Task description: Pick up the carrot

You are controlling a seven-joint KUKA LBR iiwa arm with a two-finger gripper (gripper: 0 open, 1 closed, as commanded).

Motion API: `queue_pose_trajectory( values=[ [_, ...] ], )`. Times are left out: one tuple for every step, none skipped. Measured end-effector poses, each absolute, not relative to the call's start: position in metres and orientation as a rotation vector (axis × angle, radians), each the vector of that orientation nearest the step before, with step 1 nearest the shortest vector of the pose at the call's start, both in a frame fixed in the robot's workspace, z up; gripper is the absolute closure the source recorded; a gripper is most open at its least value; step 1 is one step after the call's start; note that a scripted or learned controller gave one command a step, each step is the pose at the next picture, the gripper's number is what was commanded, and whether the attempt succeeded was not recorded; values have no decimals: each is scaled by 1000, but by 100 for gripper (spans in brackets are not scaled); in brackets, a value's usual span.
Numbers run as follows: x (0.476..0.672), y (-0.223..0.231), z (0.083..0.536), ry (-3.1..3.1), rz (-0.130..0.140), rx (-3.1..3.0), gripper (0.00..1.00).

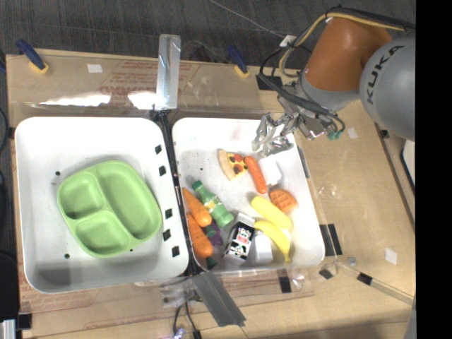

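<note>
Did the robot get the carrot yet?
Not yet. The carrot lies in the right bin, by its left wall. The tool hangs over that bin's far right corner, apart from the carrot, with nothing between its fingers. Reaching, grabbing and lifting are all left.

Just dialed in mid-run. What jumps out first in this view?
The green plate lies alone in the left bin. The right bin holds a heap of toy food: carrot along its left wall, bananas, pizza slice. The gripper hangs over that bin's upper right corner, nothing visibly held.
</note>
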State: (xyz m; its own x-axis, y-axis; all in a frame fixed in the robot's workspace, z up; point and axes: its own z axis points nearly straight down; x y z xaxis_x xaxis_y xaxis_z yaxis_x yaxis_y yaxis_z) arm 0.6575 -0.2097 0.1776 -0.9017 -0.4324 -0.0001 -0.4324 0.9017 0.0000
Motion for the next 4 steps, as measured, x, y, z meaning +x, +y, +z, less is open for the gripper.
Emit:
queue_pose_trajectory(
  values=[
    [659, -207, 120, 2975, -2, -998, 100],
    [640, -210, 99, 2656, -16, -1660, 100],
    [660, -210, 97, 2397, -12, -2023, 100],
    [660, -209, 98, 2057, -11, -2365, 100]
  ],
)
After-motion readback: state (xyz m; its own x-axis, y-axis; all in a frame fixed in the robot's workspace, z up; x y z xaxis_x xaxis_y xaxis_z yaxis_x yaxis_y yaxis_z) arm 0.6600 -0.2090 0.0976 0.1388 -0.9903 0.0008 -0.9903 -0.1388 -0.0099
